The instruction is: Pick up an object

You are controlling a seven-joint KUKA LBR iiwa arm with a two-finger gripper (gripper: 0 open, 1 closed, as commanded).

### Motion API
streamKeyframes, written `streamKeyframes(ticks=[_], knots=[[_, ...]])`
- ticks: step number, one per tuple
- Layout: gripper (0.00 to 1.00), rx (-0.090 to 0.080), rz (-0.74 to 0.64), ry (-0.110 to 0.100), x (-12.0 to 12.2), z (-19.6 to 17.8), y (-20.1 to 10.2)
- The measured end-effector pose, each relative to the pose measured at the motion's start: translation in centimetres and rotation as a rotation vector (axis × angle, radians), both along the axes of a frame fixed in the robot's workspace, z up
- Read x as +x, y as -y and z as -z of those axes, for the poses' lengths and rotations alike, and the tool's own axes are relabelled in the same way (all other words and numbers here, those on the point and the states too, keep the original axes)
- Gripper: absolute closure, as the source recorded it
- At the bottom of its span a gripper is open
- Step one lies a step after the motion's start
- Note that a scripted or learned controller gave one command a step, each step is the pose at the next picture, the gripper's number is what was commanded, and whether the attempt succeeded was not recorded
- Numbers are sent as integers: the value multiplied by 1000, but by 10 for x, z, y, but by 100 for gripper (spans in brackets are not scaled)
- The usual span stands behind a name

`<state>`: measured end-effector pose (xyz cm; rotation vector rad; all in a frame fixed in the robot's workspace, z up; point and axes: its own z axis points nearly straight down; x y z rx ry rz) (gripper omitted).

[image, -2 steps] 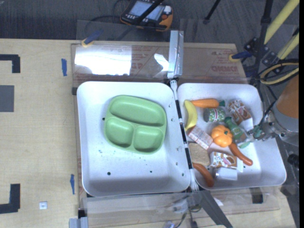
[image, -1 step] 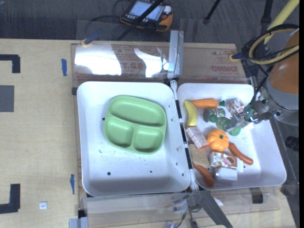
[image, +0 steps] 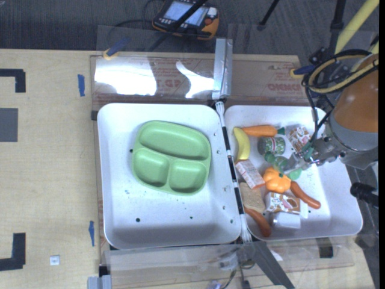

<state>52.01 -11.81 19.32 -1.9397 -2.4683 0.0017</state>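
A pale wooden bench fills most of the frame, with dark floor along the top and a handheld controller lying at upper centre. Two shallow white bins sit side by side: the left bin at centre holds a green divided plate. The right bin holds a heap of toy food: a banana, a carrot near its top edge, a small orange pumpkin, another carrot lower right, and a few small packets. The arm enters at the right edge, its gripper low over the heap's upper right part; whether it is spread or pinching anything cannot be told.
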Motion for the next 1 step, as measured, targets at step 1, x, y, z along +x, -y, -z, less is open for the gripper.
streamKeyframes(ticks=[1], knots=[[100,-1,-31,3,49,-37,-8]])
